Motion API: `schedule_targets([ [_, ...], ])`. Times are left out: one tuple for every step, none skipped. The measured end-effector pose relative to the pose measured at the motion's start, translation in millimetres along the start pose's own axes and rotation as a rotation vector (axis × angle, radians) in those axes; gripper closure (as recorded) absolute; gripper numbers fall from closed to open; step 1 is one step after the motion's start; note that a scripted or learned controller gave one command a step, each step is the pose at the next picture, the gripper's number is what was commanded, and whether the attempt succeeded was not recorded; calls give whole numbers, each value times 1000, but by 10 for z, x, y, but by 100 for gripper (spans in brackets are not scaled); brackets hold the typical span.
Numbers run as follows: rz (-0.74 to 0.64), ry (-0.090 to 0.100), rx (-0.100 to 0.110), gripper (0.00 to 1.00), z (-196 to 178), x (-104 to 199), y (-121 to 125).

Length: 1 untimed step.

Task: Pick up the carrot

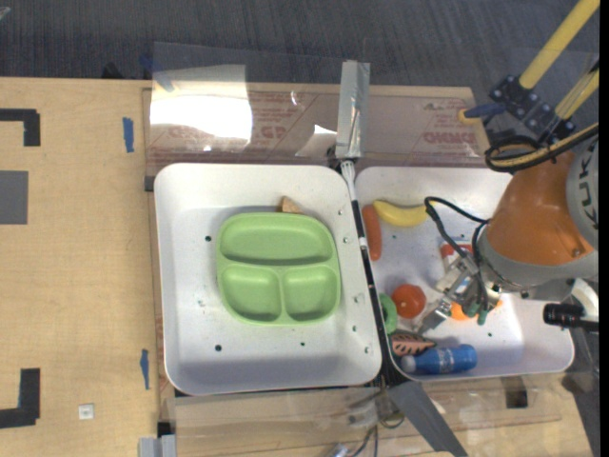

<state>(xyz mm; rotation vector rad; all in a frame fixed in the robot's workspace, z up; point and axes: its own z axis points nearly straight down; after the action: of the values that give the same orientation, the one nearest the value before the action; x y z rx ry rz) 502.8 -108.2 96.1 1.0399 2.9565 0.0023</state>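
One tapered orange carrot point(372, 233), tool point(455, 303) well apart.

Camera view: single fixed camera, mounted above the bench, looking down at a slant. Facing: toward the far edge of the wooden bench top point(67, 255), with dark floor across the upper frame. Range: moderate; both white bins fit within the frame. Left bin point(181, 255), holding a green divided plate point(279, 267), sits near centre. Right bin point(533, 346) lies toward the right side, partly covered by the grey and orange arm point(542, 227) entering from the right. Clear plastic panel point(247, 122) stands behind the bins.
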Motion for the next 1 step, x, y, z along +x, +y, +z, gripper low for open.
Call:
schedule_targets([
  [-1,-2,0,100,-89,0,8],
])
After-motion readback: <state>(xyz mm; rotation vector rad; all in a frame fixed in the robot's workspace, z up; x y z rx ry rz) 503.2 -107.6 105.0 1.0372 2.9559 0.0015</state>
